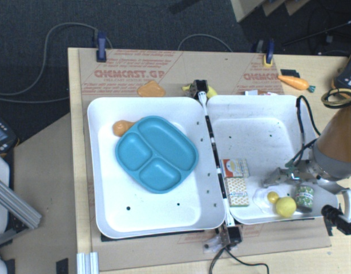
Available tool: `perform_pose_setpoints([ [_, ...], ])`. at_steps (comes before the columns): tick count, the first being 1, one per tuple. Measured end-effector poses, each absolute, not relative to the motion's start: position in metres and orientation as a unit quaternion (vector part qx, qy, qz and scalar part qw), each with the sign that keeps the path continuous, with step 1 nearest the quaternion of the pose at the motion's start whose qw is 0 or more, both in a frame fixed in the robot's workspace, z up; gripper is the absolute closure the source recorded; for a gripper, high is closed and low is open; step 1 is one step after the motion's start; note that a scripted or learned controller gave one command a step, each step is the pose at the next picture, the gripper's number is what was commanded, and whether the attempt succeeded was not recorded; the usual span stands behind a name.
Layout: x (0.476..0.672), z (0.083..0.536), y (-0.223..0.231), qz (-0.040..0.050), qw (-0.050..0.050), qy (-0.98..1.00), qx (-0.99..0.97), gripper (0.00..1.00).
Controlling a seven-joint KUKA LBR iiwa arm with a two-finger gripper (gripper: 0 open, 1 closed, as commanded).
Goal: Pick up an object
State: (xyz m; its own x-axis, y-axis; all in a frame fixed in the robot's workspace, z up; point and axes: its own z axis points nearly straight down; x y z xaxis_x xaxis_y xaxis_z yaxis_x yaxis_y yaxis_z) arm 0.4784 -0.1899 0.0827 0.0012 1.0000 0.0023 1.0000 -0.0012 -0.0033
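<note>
Several small things lie in the right bin (249, 124) near its front. Among them are an orange and white box (235, 167), a green patterned box (238, 192), a small yellow ball (272, 197), a lemon (286, 206) and a greenish jar (305, 197). My gripper (288, 177) is low over the bin's right side, just above the ball and the jar and to the right of the boxes. Nothing shows as lifted. The arm (335, 144) comes in from the right and hides the bin's right wall.
The left bin (107, 181) holds a blue divided plate (157, 153), and an orange piece (122, 128) peeks out at the plate's upper left. On the bench behind the bins lie an orange lump (150, 88), a toy carrot (294, 83) and a cable (303, 119).
</note>
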Motion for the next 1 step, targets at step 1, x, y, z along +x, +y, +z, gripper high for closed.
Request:
perform_pose_setpoints([
  [1, 0.5087, 0.1715, -0.2266, -0.0013, -0.007, -0.707, -0.707, 0.0],
])
